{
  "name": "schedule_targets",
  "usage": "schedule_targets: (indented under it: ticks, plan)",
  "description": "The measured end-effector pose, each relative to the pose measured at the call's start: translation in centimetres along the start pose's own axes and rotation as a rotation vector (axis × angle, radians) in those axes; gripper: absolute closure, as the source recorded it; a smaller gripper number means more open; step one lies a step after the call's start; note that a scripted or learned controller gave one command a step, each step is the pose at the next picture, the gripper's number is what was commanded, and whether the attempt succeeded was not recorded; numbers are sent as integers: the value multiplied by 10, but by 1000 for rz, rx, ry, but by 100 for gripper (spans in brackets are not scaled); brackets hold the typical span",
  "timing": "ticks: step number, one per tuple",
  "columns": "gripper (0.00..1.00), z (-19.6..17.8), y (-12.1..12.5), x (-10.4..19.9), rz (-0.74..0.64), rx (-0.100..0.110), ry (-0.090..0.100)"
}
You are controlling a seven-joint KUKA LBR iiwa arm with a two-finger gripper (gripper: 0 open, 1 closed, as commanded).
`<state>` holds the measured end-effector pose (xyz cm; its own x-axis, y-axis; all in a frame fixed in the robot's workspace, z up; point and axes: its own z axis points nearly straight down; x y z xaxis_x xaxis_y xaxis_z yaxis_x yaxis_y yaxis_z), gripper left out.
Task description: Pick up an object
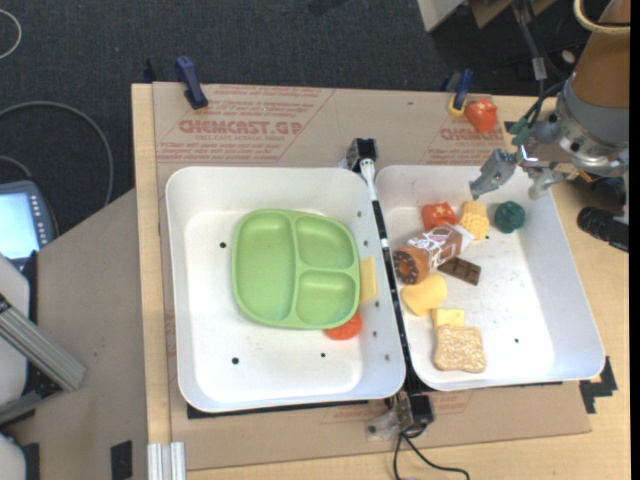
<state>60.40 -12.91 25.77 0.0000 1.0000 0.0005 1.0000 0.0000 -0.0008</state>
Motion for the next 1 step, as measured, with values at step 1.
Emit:
schedule_targets:
  ticks: [1]
  plan:
    - [0,78,-71,61,-4,13,5]
